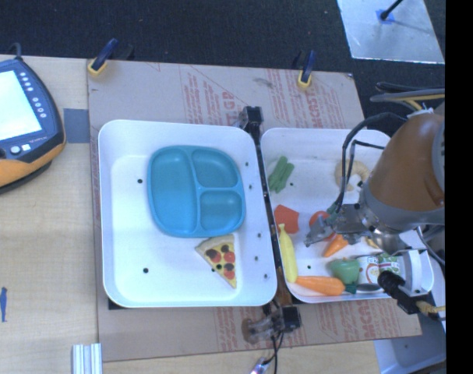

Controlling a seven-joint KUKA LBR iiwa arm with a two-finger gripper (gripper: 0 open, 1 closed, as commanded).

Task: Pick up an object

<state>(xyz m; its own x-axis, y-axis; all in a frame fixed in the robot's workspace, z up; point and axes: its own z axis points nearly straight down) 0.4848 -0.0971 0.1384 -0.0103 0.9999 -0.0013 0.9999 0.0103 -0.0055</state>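
We could not tell the state of the end effector point(323, 232) above the small carrot point(335, 245), which we judged light, rigid, slippery, best pinched mid-body.

Small orange carrot point(335, 245) tilted, right bin, beside red tomato point(319, 219)

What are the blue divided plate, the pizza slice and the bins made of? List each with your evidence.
Blue divided plate: probably moulded plastic, judging by its uniform colour, soft sheen and rounded compartments.
Pizza slice: likely a plastic or rubber toy, with flat, painted-looking toppings.
Left bin and right bin: seemingly glossy white plastic with rounded corners.
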